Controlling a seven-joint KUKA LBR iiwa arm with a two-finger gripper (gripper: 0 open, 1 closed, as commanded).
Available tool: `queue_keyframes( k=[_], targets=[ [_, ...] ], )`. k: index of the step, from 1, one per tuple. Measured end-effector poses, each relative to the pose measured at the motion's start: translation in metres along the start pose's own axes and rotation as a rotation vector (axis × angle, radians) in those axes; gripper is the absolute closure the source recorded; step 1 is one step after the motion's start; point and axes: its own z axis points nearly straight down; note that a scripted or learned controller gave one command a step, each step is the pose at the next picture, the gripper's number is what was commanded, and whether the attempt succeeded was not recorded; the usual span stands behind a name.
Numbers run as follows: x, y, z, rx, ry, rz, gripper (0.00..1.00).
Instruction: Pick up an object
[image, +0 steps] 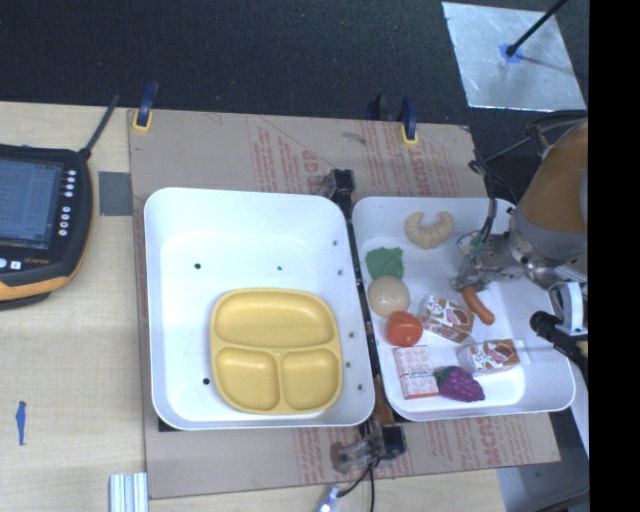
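The fingers (475, 272) are seen low in the right bin (540, 400), at its right side, just above the orange carrot-like stick (478, 304). Whether they are spread or closed cannot be told, since they are small and blurred against the bin floor. Nothing is seen held between them. The stick lies slanted, just beside a small printed packet (447, 318), with a red tomato (404, 328) and a pale round ball (388, 296) further left. A green leafy piece (384, 262) and a croissant (429, 229) sit toward the far wall; a second packet (490, 355), a purple grape bunch (460, 384) and a pink carton (414, 371) lie along the near side. The left bin (180, 230) carries a yellow divided tray (277, 350). A handheld control pad (35, 222) rests on the counter (70, 400) at the far left.

The step in hand is judged to be the descent onto a chosen object, probably the stick. A short lowering would next be called for, with a closing across the stick's narrow width, clear of the neighbouring packet.
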Motion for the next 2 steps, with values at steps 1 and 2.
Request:
queue_keyframes(
  k=[1, 2],
  targets=[
    [0.064, 0.02, 0.01, -0.002, 0.002, 0.001, 1.0],
    [0.131, 0.0, -0.091, -0.003, 0.003, 0.003, 1.0]
  ],
)
